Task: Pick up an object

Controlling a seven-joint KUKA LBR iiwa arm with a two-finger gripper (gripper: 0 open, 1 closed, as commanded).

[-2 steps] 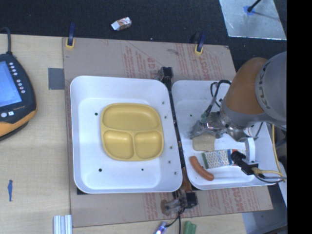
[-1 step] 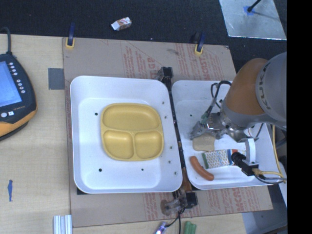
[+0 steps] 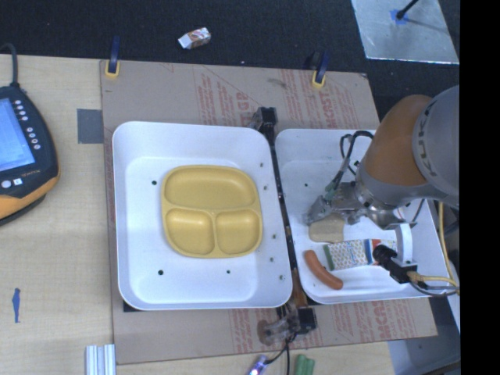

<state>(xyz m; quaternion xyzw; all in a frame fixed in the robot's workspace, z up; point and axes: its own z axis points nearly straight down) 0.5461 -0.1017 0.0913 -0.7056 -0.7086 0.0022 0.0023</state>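
While gripper (image 3: 332,209) hovers, tan block (image 3: 326,230) just beneath, sausage (image 3: 323,269) nearby

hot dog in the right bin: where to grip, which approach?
Likely best to grip the hot dog at its middle, coming straight down, fingers across its narrow width. It lies flat and slanted near the right bin's front wall, its upper-left end by the bin's left wall. The patterned packet sits close on its right, so keep the fingers clear of that side. The gripper sits by the tan block.

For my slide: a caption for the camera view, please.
Gripper low in right bin above tan block; yellow tray in left bin.
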